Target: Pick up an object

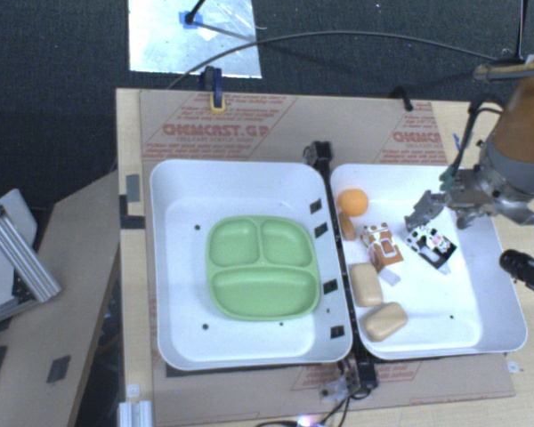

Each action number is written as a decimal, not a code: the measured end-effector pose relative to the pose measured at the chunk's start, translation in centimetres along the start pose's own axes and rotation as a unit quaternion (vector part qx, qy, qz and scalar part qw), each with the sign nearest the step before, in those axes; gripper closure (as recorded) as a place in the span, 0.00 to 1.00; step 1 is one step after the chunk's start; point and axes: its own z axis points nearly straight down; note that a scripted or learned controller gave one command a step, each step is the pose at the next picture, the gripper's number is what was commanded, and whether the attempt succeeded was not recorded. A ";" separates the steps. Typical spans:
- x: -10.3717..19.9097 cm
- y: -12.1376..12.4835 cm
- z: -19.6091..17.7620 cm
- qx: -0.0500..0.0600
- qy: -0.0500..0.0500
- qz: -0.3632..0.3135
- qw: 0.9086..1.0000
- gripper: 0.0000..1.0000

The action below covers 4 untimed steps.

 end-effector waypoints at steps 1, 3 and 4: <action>0.0 0.2 -0.6 -0.006 -0.001 -0.001 1.000 0.00; 0.0 0.5 9.3 -0.003 0.000 0.000 1.000 0.00; 0.7 1.3 14.5 -0.003 0.000 0.000 1.000 0.00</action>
